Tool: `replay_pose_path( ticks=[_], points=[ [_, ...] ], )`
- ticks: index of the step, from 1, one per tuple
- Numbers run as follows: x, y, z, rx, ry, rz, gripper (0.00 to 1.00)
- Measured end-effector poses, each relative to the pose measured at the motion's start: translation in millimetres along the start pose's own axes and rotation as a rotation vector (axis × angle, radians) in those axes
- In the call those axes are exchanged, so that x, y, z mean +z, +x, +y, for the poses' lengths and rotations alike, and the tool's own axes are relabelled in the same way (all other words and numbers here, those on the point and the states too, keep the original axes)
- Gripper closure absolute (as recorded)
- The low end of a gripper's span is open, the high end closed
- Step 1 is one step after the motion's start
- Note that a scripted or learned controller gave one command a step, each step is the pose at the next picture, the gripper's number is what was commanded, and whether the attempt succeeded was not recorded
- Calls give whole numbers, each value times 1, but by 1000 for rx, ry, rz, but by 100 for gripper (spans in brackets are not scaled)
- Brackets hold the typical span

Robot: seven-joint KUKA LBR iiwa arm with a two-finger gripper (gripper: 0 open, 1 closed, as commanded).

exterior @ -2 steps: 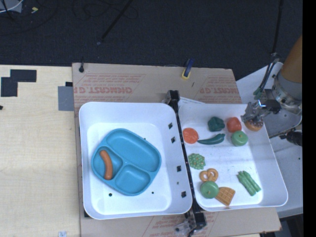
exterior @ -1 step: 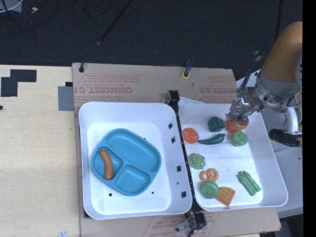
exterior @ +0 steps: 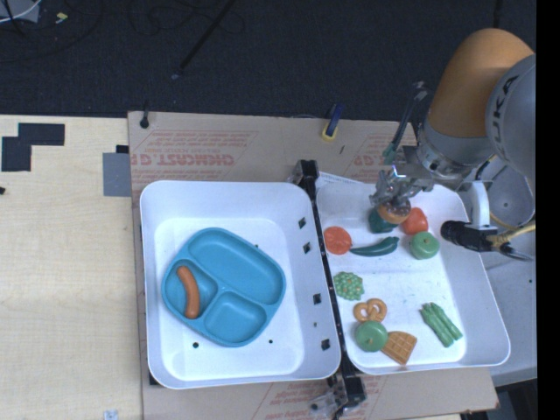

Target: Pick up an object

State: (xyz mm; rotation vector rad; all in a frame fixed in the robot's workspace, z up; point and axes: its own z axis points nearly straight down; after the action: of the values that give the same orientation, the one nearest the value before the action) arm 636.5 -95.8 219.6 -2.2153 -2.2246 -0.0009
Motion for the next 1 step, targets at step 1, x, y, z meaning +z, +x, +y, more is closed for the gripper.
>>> replay_pose_path(
  ticks=[1],
  points=[
    [-9, 34, -14, 1, 2, 0, 100]
  ],
)
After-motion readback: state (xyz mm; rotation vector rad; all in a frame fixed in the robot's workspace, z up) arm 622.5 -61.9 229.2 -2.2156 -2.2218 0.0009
